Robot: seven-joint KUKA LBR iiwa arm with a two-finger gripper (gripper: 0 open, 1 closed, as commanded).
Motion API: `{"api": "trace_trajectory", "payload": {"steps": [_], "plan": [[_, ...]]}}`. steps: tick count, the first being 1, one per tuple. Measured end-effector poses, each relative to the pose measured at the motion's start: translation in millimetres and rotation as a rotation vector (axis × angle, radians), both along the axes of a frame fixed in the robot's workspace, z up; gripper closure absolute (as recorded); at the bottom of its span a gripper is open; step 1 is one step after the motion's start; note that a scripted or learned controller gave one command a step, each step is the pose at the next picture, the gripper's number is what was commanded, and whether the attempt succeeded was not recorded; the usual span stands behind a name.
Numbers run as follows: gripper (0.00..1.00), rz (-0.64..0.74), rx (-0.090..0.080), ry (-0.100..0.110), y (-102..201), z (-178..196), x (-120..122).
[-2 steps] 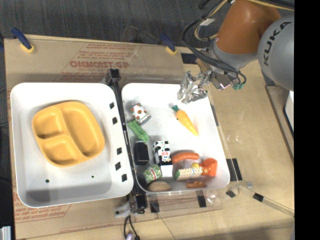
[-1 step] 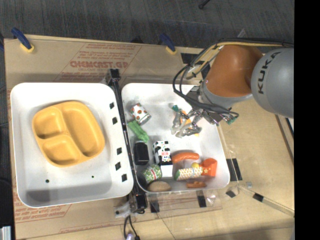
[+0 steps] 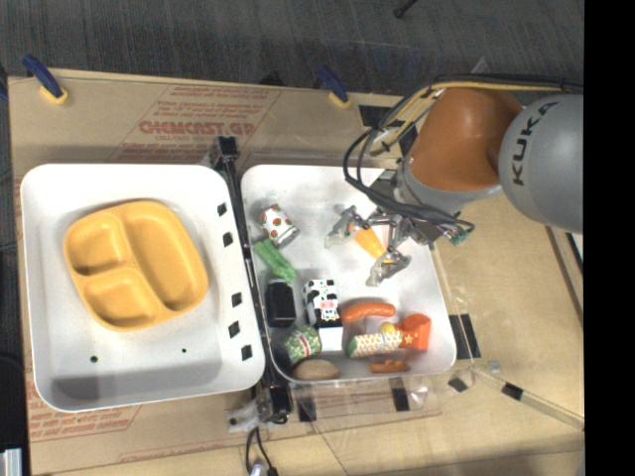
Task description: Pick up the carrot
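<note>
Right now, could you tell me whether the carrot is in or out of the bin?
In: the carrot lies inside the right bin, between the gripper fingers.

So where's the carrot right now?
The carrot is in the right bin, in its upper part, between the fingers of the gripper, up and to the right of the small cow-patterned carton.

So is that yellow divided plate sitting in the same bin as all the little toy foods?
No, the yellow divided plate lies in the left white bin; the toy foods fill the right one.
</note>
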State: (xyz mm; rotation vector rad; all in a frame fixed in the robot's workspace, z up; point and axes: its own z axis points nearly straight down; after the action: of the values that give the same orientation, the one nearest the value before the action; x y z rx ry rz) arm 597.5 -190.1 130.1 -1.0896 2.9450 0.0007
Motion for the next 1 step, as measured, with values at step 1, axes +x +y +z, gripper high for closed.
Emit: {"api": "trace_trajectory", "payload": {"steps": [1], "plan": [[0.00,-0.068,0.001,0.002,-17.7,-38.7,-9.3]]}}
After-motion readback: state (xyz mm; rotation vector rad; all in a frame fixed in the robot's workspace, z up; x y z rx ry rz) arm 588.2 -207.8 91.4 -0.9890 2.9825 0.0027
